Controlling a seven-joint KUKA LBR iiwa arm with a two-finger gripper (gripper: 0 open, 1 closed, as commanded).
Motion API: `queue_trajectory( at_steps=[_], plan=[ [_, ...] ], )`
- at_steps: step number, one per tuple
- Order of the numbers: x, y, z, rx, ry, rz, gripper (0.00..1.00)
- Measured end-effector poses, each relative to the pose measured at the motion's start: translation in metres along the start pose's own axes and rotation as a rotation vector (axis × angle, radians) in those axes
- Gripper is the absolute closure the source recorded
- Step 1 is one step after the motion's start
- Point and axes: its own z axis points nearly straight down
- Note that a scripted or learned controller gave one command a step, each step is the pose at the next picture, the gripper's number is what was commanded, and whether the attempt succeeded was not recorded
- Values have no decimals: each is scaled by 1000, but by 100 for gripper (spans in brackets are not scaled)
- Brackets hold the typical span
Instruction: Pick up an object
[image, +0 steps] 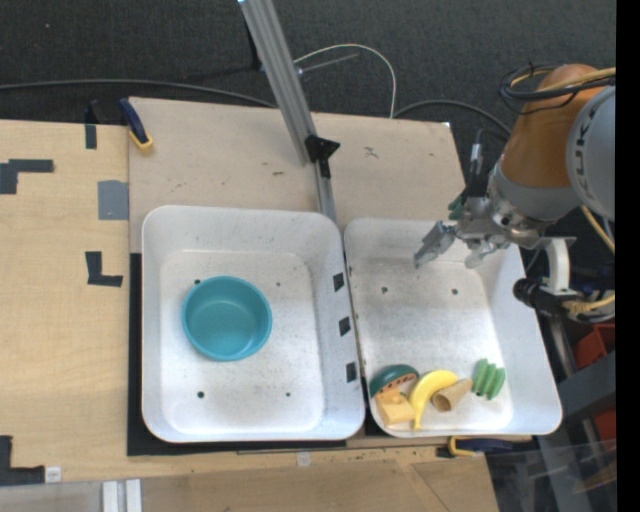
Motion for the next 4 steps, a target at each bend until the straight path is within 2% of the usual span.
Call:
queue_trajectory(
  at_steps=[1,2,3,4],
  plan=[
    [4,-2,44,-2,-1,0,0],
    [8,-2,109,1,0,0,0],
    [9,0,95,-5,0,-1,100],
    [8,9,48,-10,-1,1,100]
  ],
)
